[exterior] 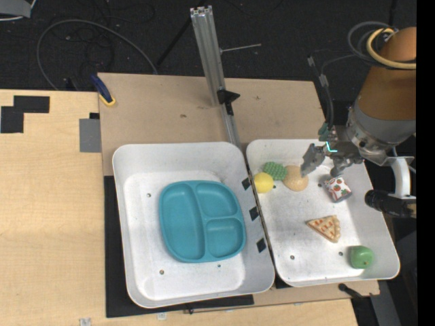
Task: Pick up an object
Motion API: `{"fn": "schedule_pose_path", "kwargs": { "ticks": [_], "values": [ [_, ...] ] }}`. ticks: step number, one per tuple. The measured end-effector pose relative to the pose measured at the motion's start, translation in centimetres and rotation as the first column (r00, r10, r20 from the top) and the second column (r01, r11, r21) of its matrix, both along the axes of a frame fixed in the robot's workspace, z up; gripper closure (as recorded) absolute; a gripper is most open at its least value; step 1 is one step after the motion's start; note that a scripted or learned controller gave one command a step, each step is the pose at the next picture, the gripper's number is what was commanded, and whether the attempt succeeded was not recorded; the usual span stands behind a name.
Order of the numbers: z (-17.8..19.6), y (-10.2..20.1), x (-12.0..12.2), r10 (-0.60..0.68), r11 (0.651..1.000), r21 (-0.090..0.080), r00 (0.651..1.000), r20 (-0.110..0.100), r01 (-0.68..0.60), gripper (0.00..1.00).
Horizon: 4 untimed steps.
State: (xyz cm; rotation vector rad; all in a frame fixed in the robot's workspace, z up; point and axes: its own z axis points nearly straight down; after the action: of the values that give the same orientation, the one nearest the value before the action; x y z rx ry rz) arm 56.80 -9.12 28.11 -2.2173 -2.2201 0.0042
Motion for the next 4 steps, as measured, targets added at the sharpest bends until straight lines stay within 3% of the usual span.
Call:
{"fn": "schedule_pose_path", "kwargs": {
  "ticks": [1, 2, 4],
  "values": [
    [0.1, 0.0, 0.0, 0.000, 1.000, 0.000, 1.000, 0.001, 0.000, 0.00],
    [-4.5, 0.6, 0.0, -0.002, 1.000, 0.000, 1.000, -0.003, 0.002, 0.00],
    [-17.1, 1.1, -1.0, -0.002, 1.000, 0.001, 1.000, -0.005, 0.002, 0.00]
  ]
}}
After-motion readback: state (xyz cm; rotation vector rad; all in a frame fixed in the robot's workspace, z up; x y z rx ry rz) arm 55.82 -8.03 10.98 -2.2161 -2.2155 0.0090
